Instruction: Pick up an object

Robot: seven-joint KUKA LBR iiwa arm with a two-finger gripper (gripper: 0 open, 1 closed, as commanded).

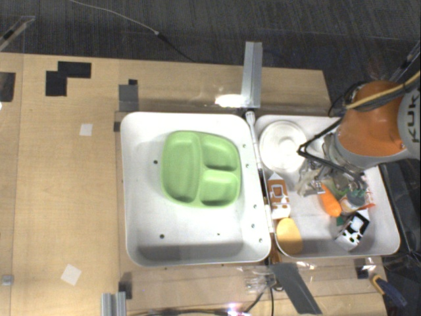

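Light wooden bench [59, 196] over dark carpet, green sectioned plastic tray [199, 168] in left white bin [141, 242], gripper [320, 183] low in cluttered right white bin [388, 239] beside orange carrot-shaped toy [330, 203], finger state unclear.

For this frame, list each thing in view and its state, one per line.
Green divided tray: right way up, lying flat in the left bin.
White bowl: upright, at the far end of the right bin.
Orange carrot-like piece: lying on the right bin floor under the tool.
Yellow piece: resting at the near left corner of the right bin.
Tool: low over the right bin.
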